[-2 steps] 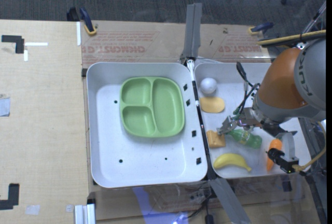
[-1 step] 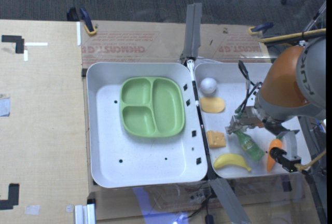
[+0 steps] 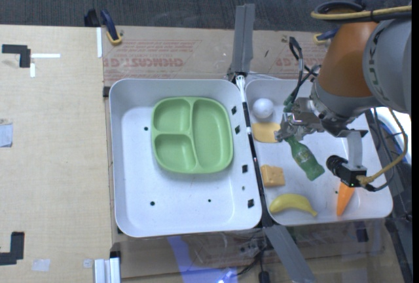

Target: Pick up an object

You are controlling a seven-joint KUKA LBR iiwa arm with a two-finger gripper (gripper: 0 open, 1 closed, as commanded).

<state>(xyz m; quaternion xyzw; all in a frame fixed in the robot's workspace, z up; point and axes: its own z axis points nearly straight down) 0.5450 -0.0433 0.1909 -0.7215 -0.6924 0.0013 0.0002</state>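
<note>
Hanging over the right bin (image 3: 383,206), reaching in from the right: grey arm (image 3: 393,59) with its orange band (image 3: 347,59), jaws (image 3: 292,131) low above the bin's middle. Appeared closed on the top end of a green bottle (image 3: 306,158), though exact jaw opening hard to make out. Bottle tilted, its neck up at the jaws and its body slanting down toward the near right, apparently lifted at that end. Lay just left of the jaws: a pale yellow piece (image 3: 265,133), with a white ball (image 3: 262,107) beyond it on the far side. Sat nearer: a yellow block (image 3: 273,175) and, nearer still, a banana (image 3: 292,204) by the near rim. Stood apart at the near right: an orange carrot (image 3: 344,200). Rested in the left bin (image 3: 131,203): a green divided plate (image 3: 192,135). Carried both bins side by side: the worktop (image 3: 52,164).
</note>
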